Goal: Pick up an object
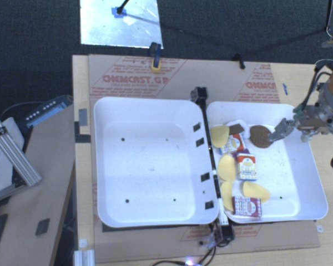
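Brown disc (259, 136) is what I'm watching, lying flat in the right bin (305, 187) toward its far side, a round dull-brown piece, darker than anything else in there. My claw (278, 131) is right at its right edge, reaching in at a slant from the right, and I cannot tell from up here how its fingers stand; the tip looks to be touching or just over the disc's rim, and I can't say which. Crowding in on the disc's left is a small dark brown wrapper (236, 128) and a yellow piece (219, 136) against the divider, with a red-and-white packet (233, 144) just below them. Nearer me a second red-and-white carton (246, 166) sits beside another pale yellow piece (226, 167), then a yellow wedge (256, 190) and a flat red packet (246, 206) close to the near rim, partly over one more yellow shape (227, 194). All of that clutter hugs the left half of the right bin; the disc sits apart from the lower pile. Left bin (150, 159) lies alongside, joined by a black hinge strip (206, 148). Both bins rest on a printed cardboard sheet (139, 73) on the table (322, 76). Labels on the packets are too small to read, and the arm (328, 107) is cut off at the right edge.
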Motion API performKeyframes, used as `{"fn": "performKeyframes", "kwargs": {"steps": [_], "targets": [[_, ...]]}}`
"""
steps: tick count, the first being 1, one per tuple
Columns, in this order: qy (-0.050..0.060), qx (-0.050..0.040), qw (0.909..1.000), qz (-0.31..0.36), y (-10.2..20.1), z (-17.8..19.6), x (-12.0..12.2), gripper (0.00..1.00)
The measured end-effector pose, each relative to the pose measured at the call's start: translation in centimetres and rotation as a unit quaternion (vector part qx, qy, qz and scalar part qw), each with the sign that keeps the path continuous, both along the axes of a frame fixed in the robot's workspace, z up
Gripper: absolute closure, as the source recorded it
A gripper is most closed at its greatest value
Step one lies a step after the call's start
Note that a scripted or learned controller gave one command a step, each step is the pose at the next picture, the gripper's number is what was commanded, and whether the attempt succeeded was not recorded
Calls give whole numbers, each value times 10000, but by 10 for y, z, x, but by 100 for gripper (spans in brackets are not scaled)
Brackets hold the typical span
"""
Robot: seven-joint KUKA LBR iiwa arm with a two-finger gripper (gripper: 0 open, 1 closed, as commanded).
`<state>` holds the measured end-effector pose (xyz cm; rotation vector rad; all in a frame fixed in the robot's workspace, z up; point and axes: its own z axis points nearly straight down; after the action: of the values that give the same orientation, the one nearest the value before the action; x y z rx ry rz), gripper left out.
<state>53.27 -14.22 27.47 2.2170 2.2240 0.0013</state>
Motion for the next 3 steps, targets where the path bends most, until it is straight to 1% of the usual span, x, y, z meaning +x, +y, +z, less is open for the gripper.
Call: {"fn": "performKeyframes", "kwargs": {"steps": [1,2,3], "targets": [[67,21,10000,20,29,-159,31,0],[-26,9,10000,24,51,-187,79,0],[-66,-5,10000,-25,34,-185,14,0]]}}
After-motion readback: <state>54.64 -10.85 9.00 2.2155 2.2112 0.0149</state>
